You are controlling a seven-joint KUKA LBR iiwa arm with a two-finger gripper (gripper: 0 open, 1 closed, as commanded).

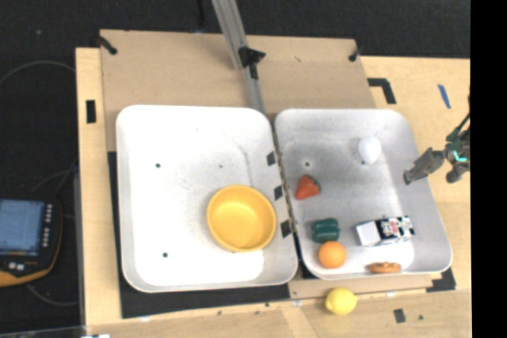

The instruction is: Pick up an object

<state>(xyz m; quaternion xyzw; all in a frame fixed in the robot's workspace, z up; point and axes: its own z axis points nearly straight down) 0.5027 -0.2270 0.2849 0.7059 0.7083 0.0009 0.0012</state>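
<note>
Objects for picking sit in the right bin (396, 131) on my feed: a white ball (369, 150), red piece (306, 187), green block (325, 230), orange (333, 255) and a small printed box (385, 231) whose print I cannot read. A yellow bowl (241, 218) sits in the left bin (174, 146) on the tan desk (198, 75), above black floor. The end effector (440, 164) hovers at the right bin's right edge, holding nothing; I cannot tell its opening.

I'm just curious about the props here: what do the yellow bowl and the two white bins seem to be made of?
The yellow bowl looks like smooth moulded plastic: even colour, a soft sheen, a rounded rim. The left bin and the right bin also look like thin formed plastic, matte white with rounded corners and grey scuffing on their floors. Coated metal can't be ruled out from this view.
</note>
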